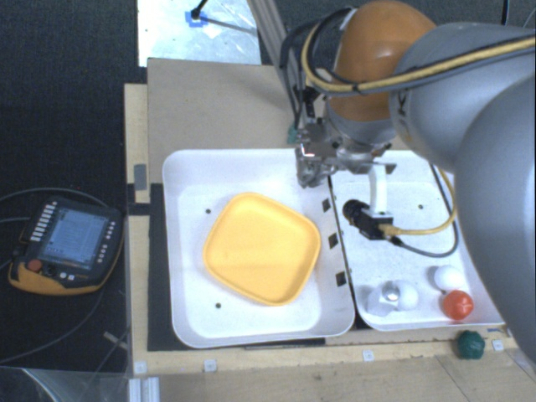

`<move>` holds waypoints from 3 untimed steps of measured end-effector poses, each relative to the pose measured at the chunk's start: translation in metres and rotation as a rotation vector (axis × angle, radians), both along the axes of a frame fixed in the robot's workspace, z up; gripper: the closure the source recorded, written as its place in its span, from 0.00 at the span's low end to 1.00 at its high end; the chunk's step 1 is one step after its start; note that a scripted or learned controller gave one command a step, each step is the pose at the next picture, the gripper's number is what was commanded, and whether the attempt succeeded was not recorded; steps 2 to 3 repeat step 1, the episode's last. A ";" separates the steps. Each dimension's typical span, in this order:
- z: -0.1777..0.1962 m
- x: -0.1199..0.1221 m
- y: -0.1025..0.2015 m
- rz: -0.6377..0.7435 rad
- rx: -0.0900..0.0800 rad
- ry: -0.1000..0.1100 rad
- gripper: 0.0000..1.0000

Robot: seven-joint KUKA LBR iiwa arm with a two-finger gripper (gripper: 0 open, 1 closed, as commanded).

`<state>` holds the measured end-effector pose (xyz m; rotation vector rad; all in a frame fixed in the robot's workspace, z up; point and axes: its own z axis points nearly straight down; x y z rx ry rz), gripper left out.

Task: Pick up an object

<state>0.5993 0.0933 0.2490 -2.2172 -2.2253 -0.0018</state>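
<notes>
A yellow square plate (261,247) lies in the left white bin (188,308). In the right bin (419,199) near its front edge sit a clear glass-like piece (386,297), a white ball (445,276) and an orange-red ball (457,305). My gripper (313,171) hangs at the back right corner of the left bin, close to the divider between the bins, above and behind the plate. Nothing shows between its fingers, and their spread is hidden by the wrist.
A dark green ball (470,344) rests on the bench outside the right bin's front corner. A teach pendant (65,241) lies on the floor at left. The arm and a yellow cable (427,224) cover much of the right bin.
</notes>
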 end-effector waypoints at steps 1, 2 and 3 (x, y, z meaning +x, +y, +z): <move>0.000 0.000 -0.002 -0.003 -0.001 0.000 0.00; 0.000 0.000 -0.002 -0.003 -0.001 0.000 0.00; 0.000 0.000 -0.002 -0.003 -0.001 0.000 0.00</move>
